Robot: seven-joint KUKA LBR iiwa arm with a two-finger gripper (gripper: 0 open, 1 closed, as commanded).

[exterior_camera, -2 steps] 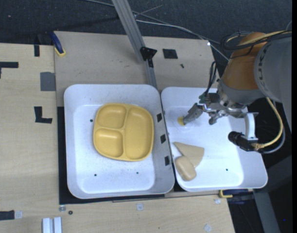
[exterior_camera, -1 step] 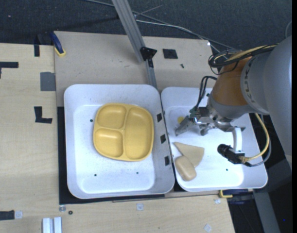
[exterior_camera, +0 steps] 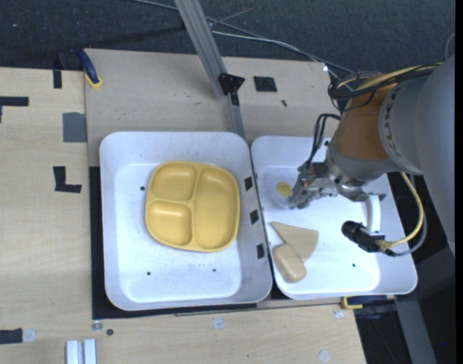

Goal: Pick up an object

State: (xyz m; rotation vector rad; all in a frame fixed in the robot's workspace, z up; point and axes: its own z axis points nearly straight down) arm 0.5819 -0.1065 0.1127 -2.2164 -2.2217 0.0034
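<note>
With its grasp state impossible to tell, the gripper (exterior_camera: 298, 197) over the yellow piece (exterior_camera: 283, 190), just above the wedge (exterior_camera: 298, 239), should descend centred.

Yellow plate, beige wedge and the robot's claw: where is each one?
Yellow plate (exterior_camera: 192, 205), camera view, on its middle ridge.
Beige wedge (exterior_camera: 298, 239), camera view, on its flat top.
Claw (exterior_camera: 301, 196), camera view, at its tip.

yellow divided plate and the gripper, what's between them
In the camera view, the raised rims where the two white bins meet lie between the yellow divided plate and the gripper, then a bare strip of the right bin's floor.
</note>
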